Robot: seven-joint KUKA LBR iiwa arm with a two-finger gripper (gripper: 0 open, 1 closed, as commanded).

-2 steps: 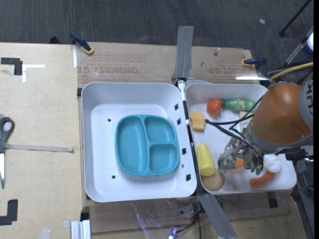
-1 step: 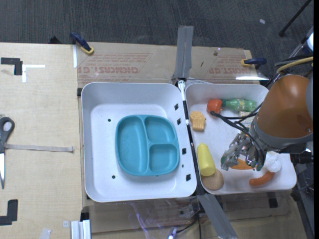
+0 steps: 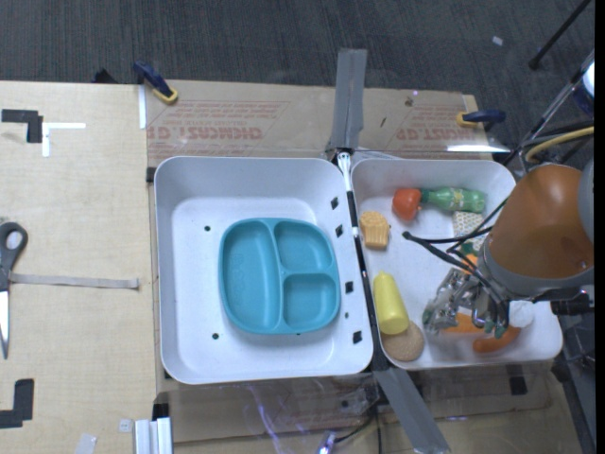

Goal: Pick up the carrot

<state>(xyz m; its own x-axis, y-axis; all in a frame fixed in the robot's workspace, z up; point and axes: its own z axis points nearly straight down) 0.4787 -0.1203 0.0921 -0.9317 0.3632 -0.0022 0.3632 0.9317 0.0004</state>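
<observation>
Looking down on the surface [image 3: 76, 253], I use the right bin [image 3: 444, 173] as my landmark. The left bin [image 3: 180, 253] beside it carries only a blue divided plate [image 3: 281, 275], so I judge it the drop side, while the food is crowded in the right bin for picking. The arm [image 3: 544, 225] leans in over that bin's right half, wrist bent down toward its near right corner. The hand [image 3: 463, 312] sits low there, right over the carrot [image 3: 482, 334], whose orange body lies along the bin's near wall. I cannot tell whether the hand is apart or clamped on anything. A yellow cylinder [image 3: 389, 303] and a cookie [image 3: 405, 343] lie by the bin's near left corner.
</observation>
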